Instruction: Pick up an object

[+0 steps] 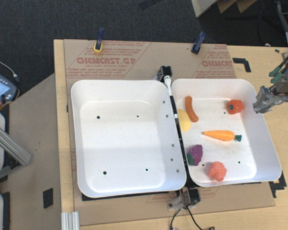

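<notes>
Your gripper point(265, 101) is hanging over the right bin's point(268, 147) far edge, beside the tomato point(234, 106). I cannot tell if it is gripping anything.

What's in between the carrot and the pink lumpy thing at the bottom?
Nothing: in the camera view just bare white bin floor lies between the carrot and the pink lumpy toy.

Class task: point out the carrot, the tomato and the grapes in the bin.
carrot point(219, 135), camera view, middle of its orange body.
tomato point(235, 106), camera view, centre of its red skin.
grapes point(196, 153), camera view, middle of the purple bunch.
</notes>
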Controlling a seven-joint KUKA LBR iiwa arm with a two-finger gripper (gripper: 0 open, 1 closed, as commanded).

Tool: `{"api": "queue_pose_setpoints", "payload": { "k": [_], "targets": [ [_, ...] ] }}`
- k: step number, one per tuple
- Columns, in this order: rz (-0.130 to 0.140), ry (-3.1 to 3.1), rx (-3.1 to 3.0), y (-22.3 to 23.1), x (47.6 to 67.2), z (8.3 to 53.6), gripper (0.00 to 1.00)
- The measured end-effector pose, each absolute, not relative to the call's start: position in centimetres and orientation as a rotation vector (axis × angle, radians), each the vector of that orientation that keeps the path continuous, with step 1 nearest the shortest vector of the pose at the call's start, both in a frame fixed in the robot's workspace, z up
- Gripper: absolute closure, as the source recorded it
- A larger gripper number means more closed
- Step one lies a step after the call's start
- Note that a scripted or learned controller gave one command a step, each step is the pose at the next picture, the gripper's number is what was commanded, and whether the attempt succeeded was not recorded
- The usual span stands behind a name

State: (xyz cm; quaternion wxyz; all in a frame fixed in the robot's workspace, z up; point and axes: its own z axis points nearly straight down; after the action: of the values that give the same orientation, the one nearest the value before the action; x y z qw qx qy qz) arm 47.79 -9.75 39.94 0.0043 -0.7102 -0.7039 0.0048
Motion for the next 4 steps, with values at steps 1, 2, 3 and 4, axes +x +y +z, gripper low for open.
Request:
{"api": "queue_pose_setpoints", "payload": {
  "k": [1, 2, 3, 4],
  "targets": [
    [-0.007, -2.229, -2.22, -5.5, 48.0, 43.6, 1.0],
    [-0.019, -2.237, -2.22, 0.1, 48.0, 54.2, 1.0],
    [0.011, -2.223, -2.21, 4.9, 47.9, 44.6, 1.0],
    [-0.017, -2.229, -2.225, 5.5, 49.3, 54.1, 1.0]
  ]
}}
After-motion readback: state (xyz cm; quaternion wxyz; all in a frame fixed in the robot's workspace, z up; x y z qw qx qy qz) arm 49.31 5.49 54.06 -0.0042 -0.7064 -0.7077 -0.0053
